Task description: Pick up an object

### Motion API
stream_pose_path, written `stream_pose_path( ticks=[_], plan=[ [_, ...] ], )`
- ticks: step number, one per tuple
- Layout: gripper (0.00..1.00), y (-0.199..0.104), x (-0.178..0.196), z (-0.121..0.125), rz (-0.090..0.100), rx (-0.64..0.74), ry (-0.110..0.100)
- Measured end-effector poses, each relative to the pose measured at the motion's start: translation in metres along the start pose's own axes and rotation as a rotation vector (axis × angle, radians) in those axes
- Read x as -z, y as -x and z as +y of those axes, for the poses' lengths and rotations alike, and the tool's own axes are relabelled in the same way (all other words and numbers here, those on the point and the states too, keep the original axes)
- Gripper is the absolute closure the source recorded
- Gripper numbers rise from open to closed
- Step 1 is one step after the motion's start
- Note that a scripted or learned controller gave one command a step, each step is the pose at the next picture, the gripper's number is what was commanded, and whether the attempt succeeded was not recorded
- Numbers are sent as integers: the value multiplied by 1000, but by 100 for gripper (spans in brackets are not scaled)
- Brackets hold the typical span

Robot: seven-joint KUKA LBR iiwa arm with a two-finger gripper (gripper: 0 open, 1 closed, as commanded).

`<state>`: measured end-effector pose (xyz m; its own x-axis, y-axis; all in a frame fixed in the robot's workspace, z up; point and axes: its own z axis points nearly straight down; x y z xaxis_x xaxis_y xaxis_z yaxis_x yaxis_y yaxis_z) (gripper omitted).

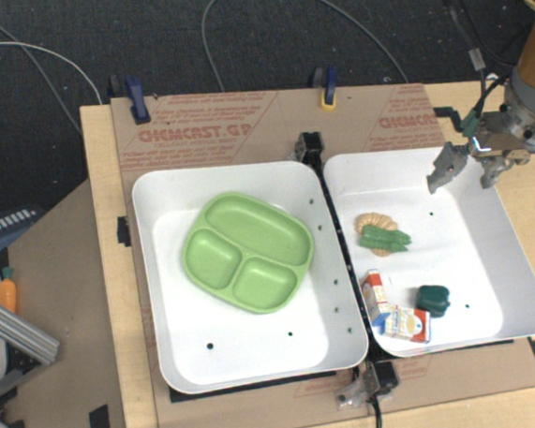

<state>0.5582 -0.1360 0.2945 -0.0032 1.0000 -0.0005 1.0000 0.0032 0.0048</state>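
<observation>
Over the far right corner of the right bin (pixel 509 232) the end effector (pixel 470 168) hangs above the white floor, its two fingers spread apart with nothing between them; one finger (pixel 440 170) points down and to the left, the other sits closer to the bin's right wall; the grey arm (pixel 530 89) comes in from the right edge with cables trailing off it. Well apart from it, near the bin's left wall, a green toy vegetable (pixel 385 238) lies across a tan, pretzel-like piece (pixel 374 220), the two touching; further toward the near edge a dark green block (pixel 433 299) sits alone; just beside it to the left a small carton with red and white print (pixel 376 297) lies flat, and a colourful packet (pixel 406 325) rests against the near rim. In the left bin (pixel 160 266) a light green divided plate (pixel 247 252) with three compartments lies tilted on the diagonal. Both bins sit side by side on a cardboard sheet (pixel 194 131) printed in red, clamped to the table (pixel 104 177) at the far edge by two clips (pixel 136 96).
</observation>
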Motion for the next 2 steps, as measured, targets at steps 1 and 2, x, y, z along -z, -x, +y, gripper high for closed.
stream_pose_path(
  ticks=[1,2],
  plan=[
    [0,0,11,52,0,-2,-2],
    [0,-3,24,99,0,-2,-2]
  ],
)
